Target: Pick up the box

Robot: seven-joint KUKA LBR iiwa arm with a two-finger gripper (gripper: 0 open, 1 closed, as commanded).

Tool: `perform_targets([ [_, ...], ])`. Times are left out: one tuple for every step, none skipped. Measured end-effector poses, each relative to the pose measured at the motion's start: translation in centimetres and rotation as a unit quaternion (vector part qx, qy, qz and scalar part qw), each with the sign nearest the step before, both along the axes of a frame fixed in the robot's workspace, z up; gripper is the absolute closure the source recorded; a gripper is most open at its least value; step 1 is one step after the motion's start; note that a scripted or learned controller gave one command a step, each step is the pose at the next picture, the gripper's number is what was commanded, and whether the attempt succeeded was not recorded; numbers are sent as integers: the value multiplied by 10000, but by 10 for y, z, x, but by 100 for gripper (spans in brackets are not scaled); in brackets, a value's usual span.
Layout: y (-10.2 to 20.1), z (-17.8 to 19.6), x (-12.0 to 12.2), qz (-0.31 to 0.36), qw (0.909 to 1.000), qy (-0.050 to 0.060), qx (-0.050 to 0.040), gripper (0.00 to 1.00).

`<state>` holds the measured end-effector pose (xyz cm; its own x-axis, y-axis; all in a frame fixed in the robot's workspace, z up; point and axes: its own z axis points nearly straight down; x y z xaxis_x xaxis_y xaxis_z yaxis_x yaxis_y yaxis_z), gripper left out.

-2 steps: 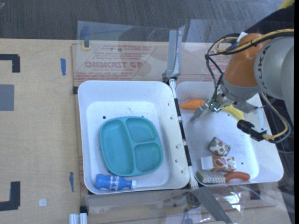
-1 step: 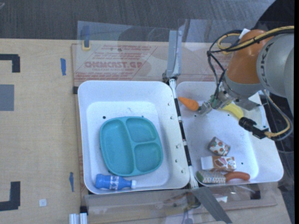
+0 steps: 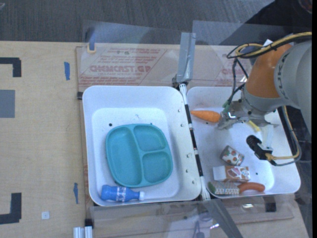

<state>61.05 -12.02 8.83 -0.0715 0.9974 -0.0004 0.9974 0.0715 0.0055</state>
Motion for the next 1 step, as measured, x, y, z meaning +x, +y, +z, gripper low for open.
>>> perform_targets([
  [0,-1,0,-1,10000,5,-5,0],
])
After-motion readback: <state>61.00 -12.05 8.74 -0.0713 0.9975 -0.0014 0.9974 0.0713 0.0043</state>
